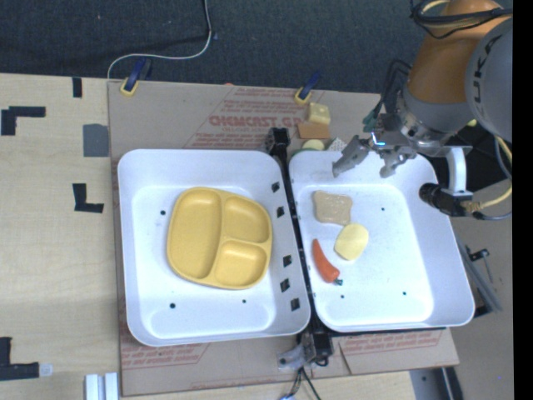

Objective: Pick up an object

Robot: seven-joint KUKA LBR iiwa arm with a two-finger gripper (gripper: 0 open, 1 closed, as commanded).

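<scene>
Hanging open and holding nothing, the gripper sits over the right bin. Just below it lie bread, a yellow piece and a carrot. Far to its left, the left bin holds a yellow tray.

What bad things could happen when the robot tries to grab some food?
The bread, the yellow piece and the carrot lie close together in the right bin, so the open gripper might bump one while reaching for another. The gripper hovers over the bin's back rim, so coming straight down it might hit the rim.

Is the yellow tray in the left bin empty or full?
Empty: the yellow tray shows three bare compartments; the food lies in the right bin.
</scene>
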